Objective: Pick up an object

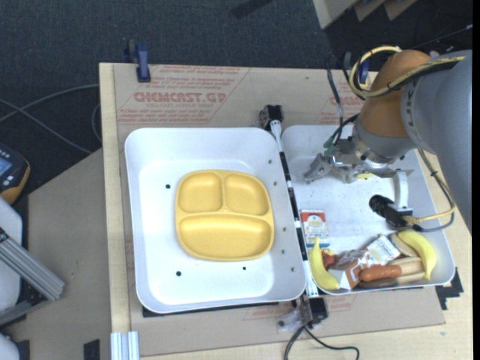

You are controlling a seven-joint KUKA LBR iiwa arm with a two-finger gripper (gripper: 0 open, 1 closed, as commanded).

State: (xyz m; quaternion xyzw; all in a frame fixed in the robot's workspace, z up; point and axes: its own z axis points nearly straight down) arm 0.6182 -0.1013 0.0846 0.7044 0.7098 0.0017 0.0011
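Well, my gripper (331, 166) hangs over the far end of the right bin (352, 210). I cannot tell if my jaws are open or shut.

The floor by my jaws is bare and white. The things to pick up all lie nearer the camera than my jaws. Closest is a little red and white box (313, 222), a bit toward the left bin (150, 201). Past the box lies a yellow banana (322, 265), right by the wall between the two bins. Farther from my jaws, in the near right corner, the things sit packed together. A shiny packet (377, 250) touches a red sausage (379, 274), and a second banana (424, 252) curls by the bin's edge.

The left bin is off to the side of my jaws, past the wall. It holds a yellow plate (223, 216) with three parts, lying flat in the middle. Both bins sit on a brown board (225, 96).
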